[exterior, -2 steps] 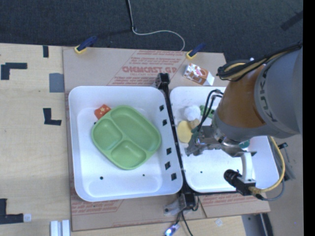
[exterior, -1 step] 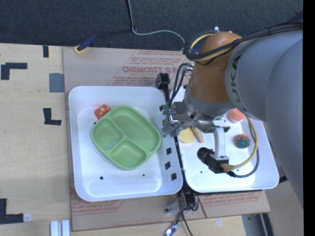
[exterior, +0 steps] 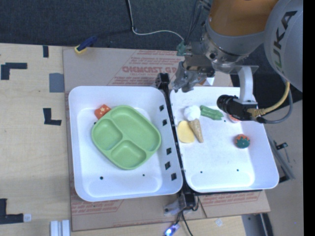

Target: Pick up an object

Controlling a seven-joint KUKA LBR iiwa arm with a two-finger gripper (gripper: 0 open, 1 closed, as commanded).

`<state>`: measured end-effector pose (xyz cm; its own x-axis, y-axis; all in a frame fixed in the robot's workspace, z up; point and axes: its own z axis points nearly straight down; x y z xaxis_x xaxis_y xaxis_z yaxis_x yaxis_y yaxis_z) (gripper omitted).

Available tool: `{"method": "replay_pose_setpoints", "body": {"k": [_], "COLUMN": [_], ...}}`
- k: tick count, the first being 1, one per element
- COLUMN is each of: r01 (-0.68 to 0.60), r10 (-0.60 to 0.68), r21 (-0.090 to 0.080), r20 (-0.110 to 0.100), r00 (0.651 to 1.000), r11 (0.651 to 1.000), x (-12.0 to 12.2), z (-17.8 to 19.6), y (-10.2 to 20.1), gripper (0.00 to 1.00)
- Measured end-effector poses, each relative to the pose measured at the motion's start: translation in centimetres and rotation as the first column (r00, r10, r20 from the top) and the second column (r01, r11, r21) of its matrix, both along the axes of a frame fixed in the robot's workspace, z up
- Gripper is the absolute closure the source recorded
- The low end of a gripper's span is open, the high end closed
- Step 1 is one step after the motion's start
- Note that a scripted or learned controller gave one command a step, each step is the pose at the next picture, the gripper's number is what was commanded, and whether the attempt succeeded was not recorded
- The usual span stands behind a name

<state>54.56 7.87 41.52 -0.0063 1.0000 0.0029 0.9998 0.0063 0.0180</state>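
My gripper [exterior: 185, 84] hangs over the far left corner of the right bin [exterior: 231, 178], just beyond the toys. Below it lie a white ice-cream cone toy [exterior: 194, 121], a pale yellow slice [exterior: 185, 132] and a green pepper-like piece [exterior: 211, 113]. A small round teal and red toy [exterior: 241, 141] sits further right. In the left bin [exterior: 86, 176] rests a green divided plate [exterior: 126, 136], with a small orange-red die [exterior: 102, 111] at its far left edge. Nothing shows between the fingers.
A black cylindrical part [exterior: 232, 106] of the arm's mount hangs over the right bin's far right side. A divider with black clips [exterior: 170, 132] runs between the bins. A cable [exterior: 147, 32] crosses the cardboard sheet behind the bins.
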Motion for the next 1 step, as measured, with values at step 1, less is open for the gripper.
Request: {"method": "replay_pose_setpoints", "body": {"k": [1], "r01": [0.007], "r10": [-0.007], "r21": [-0.004], "r20": [-0.023], "r00": [1.0], "r11": [1.0], "x": [-5.82], "z": [-2.73], "y": [-2.57], "gripper": [1.0]}}
